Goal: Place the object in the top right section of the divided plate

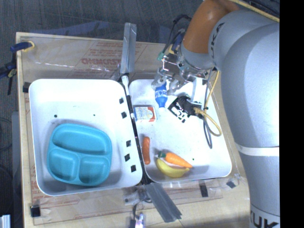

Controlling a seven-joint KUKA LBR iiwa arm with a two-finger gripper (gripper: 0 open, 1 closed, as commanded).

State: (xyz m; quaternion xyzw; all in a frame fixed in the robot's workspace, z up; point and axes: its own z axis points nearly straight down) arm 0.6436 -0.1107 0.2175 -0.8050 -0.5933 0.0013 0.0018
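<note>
A small blue-and-white object sits at the far end of the right bin, directly under the gripper. It looks like a little bottle or packet, probably light, and smooth enough to slip, so a hold across its narrow middle seems safest. The gripper is right upon it, perhaps touching, but from here I cannot tell how wide it stands or whether it has the object. Near it in the same bin lie a small red-and-white carton, a sausage, a carrot resting on a banana. Well apart, in the left bin, waits the blue divided plate, its sections bare.
</note>
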